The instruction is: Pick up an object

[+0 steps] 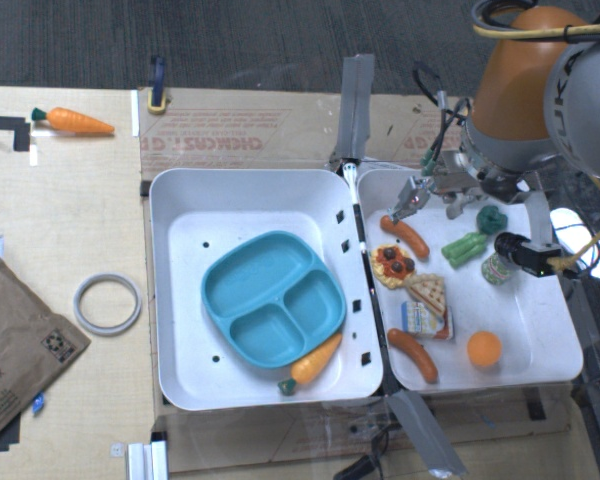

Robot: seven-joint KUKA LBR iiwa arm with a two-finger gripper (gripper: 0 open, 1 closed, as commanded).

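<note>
Overhead, the gripper point(412, 200) hangs low over the far left corner of the right bin point(550, 368); its jaws stand slightly apart with nothing between them. Just beneath and beside its tips lies a sausage point(406, 236), touching nothing of the fingers. Nearer the camera sit a small pizza point(393, 265) and a waffle point(427, 293).

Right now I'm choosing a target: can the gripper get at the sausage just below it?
Probably yes. The gripper hangs just above the sausage, whose top is uncovered; the pizza slice lies close beside it.
</note>
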